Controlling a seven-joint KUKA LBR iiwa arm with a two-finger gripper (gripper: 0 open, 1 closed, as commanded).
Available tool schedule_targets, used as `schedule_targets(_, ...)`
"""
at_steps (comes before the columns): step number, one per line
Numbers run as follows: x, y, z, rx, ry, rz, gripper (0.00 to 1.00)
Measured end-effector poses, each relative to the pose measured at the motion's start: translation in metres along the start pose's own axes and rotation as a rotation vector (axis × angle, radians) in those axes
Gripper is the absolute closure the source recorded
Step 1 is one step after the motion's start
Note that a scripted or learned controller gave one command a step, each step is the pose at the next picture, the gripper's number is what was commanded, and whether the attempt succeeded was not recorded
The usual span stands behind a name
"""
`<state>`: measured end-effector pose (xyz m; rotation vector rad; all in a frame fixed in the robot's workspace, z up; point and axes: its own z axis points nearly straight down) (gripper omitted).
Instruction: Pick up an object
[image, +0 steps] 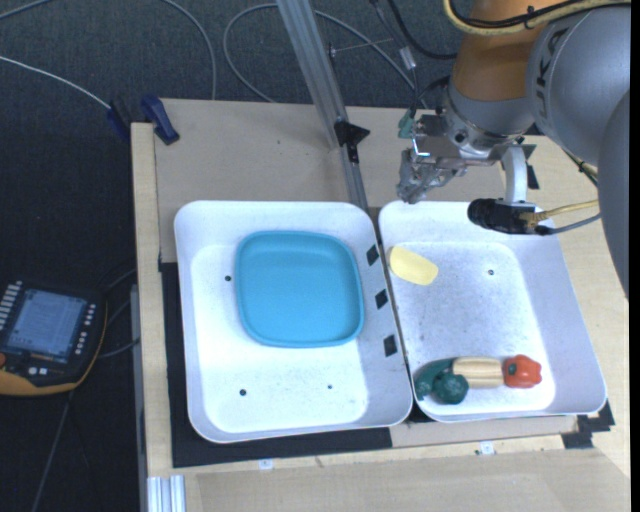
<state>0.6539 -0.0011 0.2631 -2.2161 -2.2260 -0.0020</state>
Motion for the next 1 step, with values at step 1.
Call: schedule_targets(1, 0.0531, 0.0057, 0.0194, 0.002, 0.000, 0.000, 1.00)
